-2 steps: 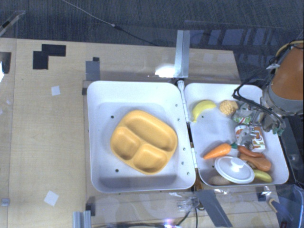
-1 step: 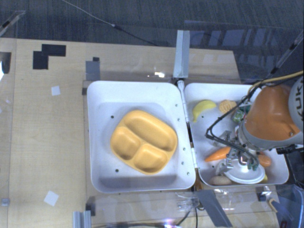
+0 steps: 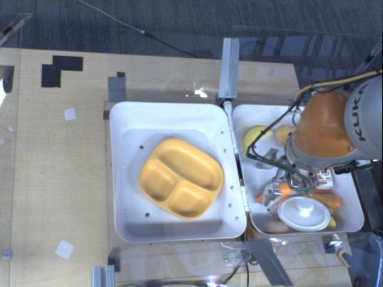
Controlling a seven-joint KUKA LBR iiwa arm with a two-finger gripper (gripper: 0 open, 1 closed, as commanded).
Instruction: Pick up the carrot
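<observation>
Grey arm's orange-banded wrist [image 3: 323, 127] hangs above the right white bin [image 3: 359, 217]; its two-finger gripper [image 3: 286, 188], finger state unclear, touches the long orange carrot [image 3: 328, 201].

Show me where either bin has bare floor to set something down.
Left bin: bare white floor rings the yellow divided plate, widest along its left and near edges. Right bin: crowded, with the arm's hand over the carrot, a white bowl and a yellow fruit; little free floor.
</observation>
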